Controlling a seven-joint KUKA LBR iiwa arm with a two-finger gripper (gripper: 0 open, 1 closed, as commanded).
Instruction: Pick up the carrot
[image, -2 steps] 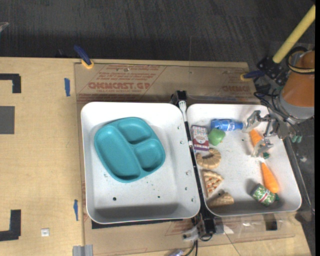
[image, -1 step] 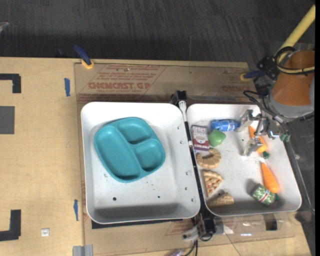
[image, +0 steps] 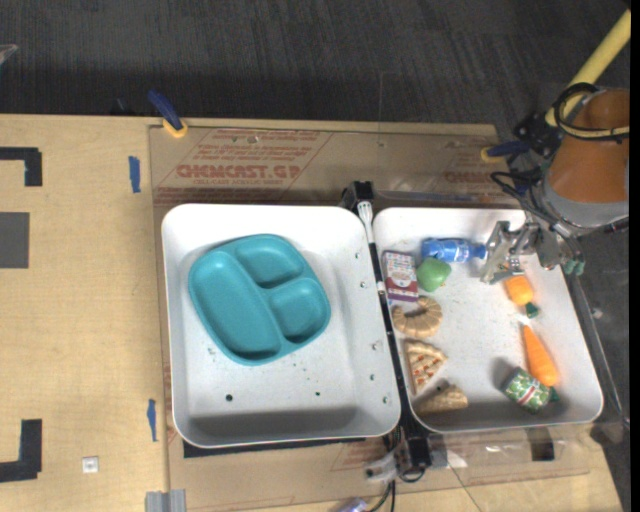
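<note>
While the gripper (image: 505, 262), fingers seemingly apart, hovers upper right, we judge approach; next descend onto carrot (image: 539, 353).

Dark grey carpet floor (image: 300, 50) lies beyond the pale wooden bench (image: 70, 300).

Two white bins (image: 190, 400), one teal plate (image: 260, 296), two carrots (image: 539, 353), three pastries (image: 417, 317).
</note>
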